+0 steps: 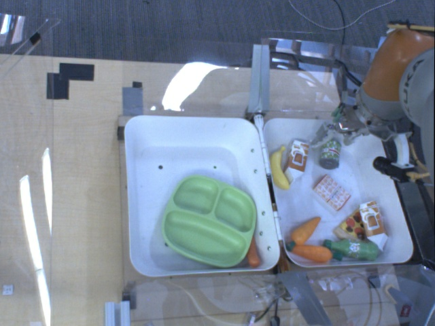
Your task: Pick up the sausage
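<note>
The sausage [253,255] is a small reddish-brown piece in the left bin [183,138]. It lies by the front right corner, tucked against the edge of the green divided plate [209,220], which partly hides it. My gripper [332,135] is far from it, at the back of the right bin [401,250], hanging just above a small grey-green can [329,155]. The grey arm with its orange band [397,56] reaches in from the upper right.
The right bin also holds a banana [278,168], a small carton [297,156], a pink checked packet [332,192], two carrots [305,230], a green bottle [353,250] and a pizza slice with another carton [366,221]. A metal divider [266,175] separates the bins.
</note>
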Controlling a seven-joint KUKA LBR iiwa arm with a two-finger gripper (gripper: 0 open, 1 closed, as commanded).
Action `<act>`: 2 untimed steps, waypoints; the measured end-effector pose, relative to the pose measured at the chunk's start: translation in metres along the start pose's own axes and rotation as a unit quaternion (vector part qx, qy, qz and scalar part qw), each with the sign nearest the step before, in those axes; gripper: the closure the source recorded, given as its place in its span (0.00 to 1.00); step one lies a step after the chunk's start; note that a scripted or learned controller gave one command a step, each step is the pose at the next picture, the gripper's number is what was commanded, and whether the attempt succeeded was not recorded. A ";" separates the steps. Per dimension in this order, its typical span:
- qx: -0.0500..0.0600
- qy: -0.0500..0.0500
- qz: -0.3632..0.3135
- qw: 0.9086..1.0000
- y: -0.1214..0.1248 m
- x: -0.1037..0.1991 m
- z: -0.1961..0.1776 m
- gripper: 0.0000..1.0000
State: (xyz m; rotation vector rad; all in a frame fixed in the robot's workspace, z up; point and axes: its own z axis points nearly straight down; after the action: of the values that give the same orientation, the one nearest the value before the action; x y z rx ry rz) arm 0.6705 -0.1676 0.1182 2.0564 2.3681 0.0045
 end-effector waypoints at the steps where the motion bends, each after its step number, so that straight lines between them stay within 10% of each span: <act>1: -0.002 -0.001 -0.025 1.000 0.005 0.032 0.012 0.00; 2: -0.001 0.000 -0.099 0.995 -0.060 0.005 0.018 0.00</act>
State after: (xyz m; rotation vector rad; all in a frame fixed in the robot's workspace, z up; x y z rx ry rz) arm 0.6101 -0.1711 0.0997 1.8106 2.5597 0.0051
